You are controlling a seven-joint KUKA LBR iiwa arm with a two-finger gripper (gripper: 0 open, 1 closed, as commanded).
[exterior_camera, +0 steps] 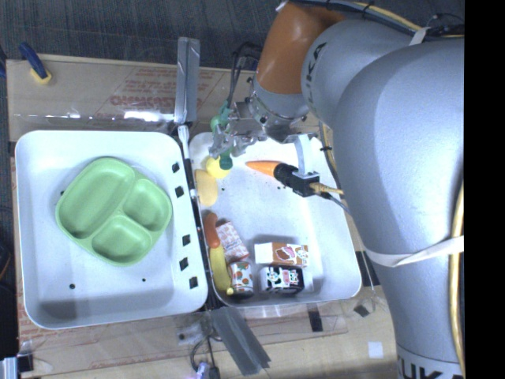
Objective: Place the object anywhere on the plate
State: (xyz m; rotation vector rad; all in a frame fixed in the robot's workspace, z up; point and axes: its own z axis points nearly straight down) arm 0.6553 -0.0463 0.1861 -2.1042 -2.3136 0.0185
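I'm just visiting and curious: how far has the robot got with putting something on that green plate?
Nothing looks done: the green plate in the left bin bears no object. In hand: the hand is down in the right bin, at the yellow item beside the carrot; a grasp isn't visible. Left: lifting something, carrying it over, setting it down.

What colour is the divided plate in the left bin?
Light green, seen in the camera view: the plate.

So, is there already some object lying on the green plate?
No, the green plate in the left bin has nothing in its three compartments; the carrot lies in the right bin.
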